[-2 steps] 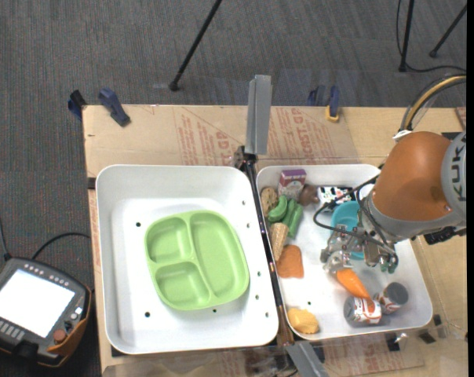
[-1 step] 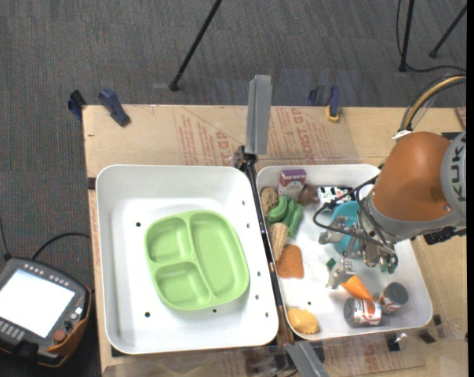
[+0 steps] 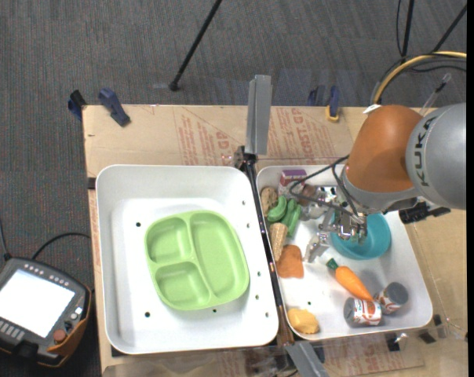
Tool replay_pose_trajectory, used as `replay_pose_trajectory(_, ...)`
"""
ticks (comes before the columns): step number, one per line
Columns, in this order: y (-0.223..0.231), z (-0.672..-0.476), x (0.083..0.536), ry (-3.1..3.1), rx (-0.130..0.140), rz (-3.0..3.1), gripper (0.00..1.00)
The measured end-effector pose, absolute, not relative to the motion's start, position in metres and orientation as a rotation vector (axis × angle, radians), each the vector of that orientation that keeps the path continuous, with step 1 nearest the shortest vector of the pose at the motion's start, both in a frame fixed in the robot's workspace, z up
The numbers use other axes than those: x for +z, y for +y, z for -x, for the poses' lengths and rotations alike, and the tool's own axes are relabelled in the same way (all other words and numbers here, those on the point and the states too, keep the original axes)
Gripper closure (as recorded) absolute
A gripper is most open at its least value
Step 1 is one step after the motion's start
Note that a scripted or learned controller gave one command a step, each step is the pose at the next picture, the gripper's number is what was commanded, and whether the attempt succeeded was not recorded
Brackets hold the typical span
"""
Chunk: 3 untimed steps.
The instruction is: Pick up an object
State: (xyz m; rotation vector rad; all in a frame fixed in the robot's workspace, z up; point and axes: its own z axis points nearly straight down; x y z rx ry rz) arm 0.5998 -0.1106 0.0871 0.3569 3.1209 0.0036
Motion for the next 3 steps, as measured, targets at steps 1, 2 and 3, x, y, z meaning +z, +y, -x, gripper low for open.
replay_pose_trajectory(1, -0.129, -0.507, 0.086, 3.126, 0.002, -0.351, 0.0)
replay_pose_trajectory(2, -0.111, -0.611, 0.088, 3.086, 0.003, -0.578, 0.0)
replay_pose_trajectory(3, -0.081, -0.583, 0.088, 3.089, 0.003, -0.578, 0.0)
